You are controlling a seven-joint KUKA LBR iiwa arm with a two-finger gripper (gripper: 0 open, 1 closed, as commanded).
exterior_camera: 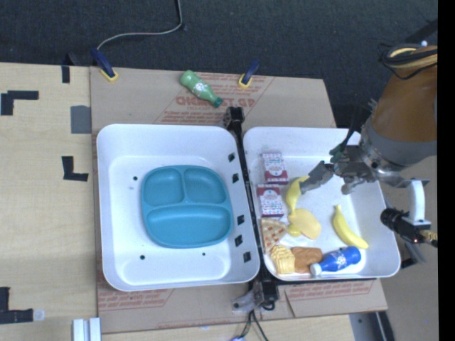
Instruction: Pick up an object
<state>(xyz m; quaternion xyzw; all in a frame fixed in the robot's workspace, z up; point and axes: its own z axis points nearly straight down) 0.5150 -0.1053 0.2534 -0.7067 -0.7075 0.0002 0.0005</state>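
Note:
My gripper (333,180) hangs over the right bin (387,251), above its middle right part. Its two dark fingers (316,175) stand apart, open, with nothing between them. The left fingertip reaches close to a small yellow banana (291,195). Below lie a yellow lumpy fruit (306,224), a second banana (348,227) and a blue bottle (338,260). Two red and white cartons (274,168) (270,201) lie along the bin's left side. A waffle piece (271,231), a yellow ridged piece (282,259) and a brown bread piece (307,255) fill the front left corner.
The left bin (117,155) holds a blue divided plate (187,206). A green bottle (200,89) lies on the cardboard behind the bins. Black clips (239,183) mark the ridge between the bins. The grey and orange arm (405,112) comes in from the right.

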